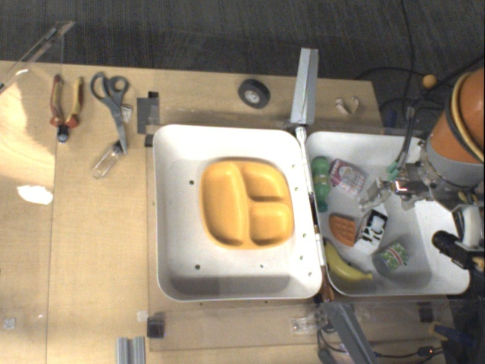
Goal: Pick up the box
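Arm: grey with an orange band [468, 120], reaching in from the right edge of the frame over the right bin.
Hand [395, 184]: low over the upper middle of the right bin, above its floor; whether it is apart or together cannot be told, and nothing is plainly seen in its grip.
Box [373, 229]: small, black and white, lying on the floor of the right bin near its middle, just below and left of the hand, beside the orange item.
Right bin [447, 285]: shallow, white, at the right of the frame, crowded with small things.
Orange item [343, 230]: flat packet-like piece, left of the box.
Banana [345, 268]: yellow, along the lower left corner of the right bin.
Green-and-white packet [392, 257]: below and right of the box.
Pink-and-white packet [347, 177]: in the upper left part of the right bin.
Green objects [320, 179]: rounded, against the left wall of the right bin.
Left bin [178, 226]: white, middle of the frame, holding a yellow divided tray [246, 202] at its centre.
Tabletop [76, 264]: pale wood; scissors [114, 101] and red-handled pliers [64, 105] at the upper left, a black tape roll [254, 92] above the left bin.
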Controlling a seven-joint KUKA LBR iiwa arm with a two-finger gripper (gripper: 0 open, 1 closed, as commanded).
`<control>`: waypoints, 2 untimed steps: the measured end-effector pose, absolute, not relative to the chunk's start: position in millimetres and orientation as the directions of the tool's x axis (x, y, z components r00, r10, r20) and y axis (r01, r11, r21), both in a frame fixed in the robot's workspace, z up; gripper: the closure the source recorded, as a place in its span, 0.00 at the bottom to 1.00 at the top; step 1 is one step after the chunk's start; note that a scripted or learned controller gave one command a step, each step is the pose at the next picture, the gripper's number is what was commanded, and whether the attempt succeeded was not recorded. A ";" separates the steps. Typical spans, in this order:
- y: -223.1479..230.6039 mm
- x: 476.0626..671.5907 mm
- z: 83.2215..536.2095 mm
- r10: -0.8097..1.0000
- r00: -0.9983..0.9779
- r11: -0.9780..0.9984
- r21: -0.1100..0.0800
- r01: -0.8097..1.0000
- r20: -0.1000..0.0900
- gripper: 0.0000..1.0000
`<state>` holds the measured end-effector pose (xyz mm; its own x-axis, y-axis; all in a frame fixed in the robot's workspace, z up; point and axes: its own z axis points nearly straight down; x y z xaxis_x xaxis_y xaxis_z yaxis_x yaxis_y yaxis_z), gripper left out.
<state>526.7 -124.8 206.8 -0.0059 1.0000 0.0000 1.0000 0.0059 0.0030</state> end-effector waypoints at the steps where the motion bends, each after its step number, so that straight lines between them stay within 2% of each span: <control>1: -105.3 570.7 102.8 0.998 -0.065 0.065 0.008 0.998 -0.002 0.00; 2: -121.6 634.3 87.7 0.999 -0.033 0.033 0.008 0.999 -0.004 0.00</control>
